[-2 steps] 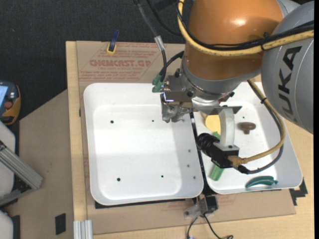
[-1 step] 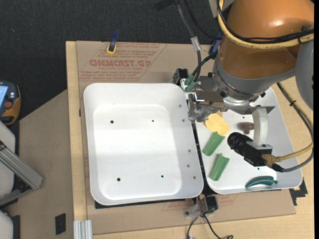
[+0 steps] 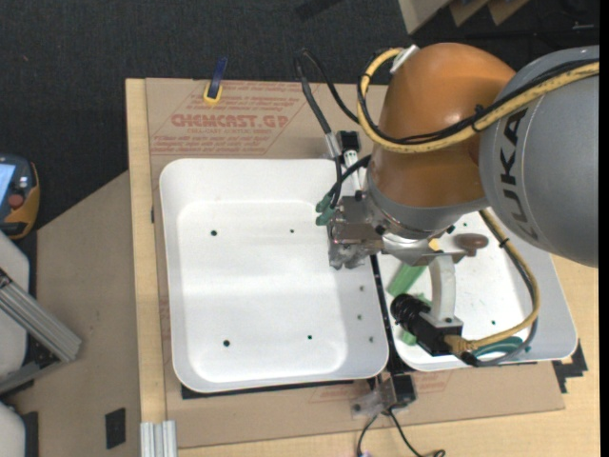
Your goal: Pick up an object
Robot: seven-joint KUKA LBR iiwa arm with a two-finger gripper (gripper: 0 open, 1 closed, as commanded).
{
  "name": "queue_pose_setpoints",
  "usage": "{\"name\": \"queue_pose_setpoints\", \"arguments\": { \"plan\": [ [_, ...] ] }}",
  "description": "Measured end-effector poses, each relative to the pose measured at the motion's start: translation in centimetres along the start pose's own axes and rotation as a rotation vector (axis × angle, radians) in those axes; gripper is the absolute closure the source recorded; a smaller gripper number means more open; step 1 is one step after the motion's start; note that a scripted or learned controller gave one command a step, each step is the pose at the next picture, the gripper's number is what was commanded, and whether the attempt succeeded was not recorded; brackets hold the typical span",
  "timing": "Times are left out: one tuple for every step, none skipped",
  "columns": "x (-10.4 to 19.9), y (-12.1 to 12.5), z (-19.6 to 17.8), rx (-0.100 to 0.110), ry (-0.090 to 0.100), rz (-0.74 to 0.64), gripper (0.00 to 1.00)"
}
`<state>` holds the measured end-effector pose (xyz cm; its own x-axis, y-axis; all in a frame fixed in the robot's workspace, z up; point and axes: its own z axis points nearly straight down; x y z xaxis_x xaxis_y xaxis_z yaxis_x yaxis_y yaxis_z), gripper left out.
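- The gripper point(image 3: 344, 241) hangs low over the right-hand rim of the left bin point(image 3: 181, 255), at about 3 o'clock of that bin's floor, right where the two bins meet.
- The wrist hides it from above, so whether it is spread or pressed together cannot be told, and nothing can be seen held in it.
- The grey arm point(image 3: 547, 150) comes in from 2 o'clock, and its orange band point(image 3: 433, 112) sits directly above the gripper and covers the upper left of the right bin point(image 3: 552, 303).
- A green piece point(image 3: 407, 279), a candidate for picking, lies in the right bin at the gripper's 4 o'clock, near that bin's left wall and partly covered by the robot.
- A brown piece point(image 3: 468, 244) lies in the same bin at the gripper's 3 o'clock, just under the edge of the wrist.
- A teal curved thing point(image 3: 502, 350) lies near the right bin's front wall at 5 o'clock; what it is cannot be told.
- The left bin's floor bears four small dark dots point(image 3: 214, 233), spread toward its corners.
- Both bins rest on a cardboard sheet point(image 3: 238, 117) with red lettering.
- A blue and yellow clip point(image 3: 216, 82) grips the sheet's far edge at 11 o'clock of the view.
- Black cables point(image 3: 314, 89) run from 12 o'clock down toward the wrist.
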<state>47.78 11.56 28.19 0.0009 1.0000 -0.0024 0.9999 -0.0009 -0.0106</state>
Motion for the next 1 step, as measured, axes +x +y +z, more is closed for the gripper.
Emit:
{"name": "queue_pose_setpoints", "arguments": {
  "plan": [
    [-1.97, 0.16, -5.52, -0.017, 0.003, 0.001, 1.00]
  ]
}}
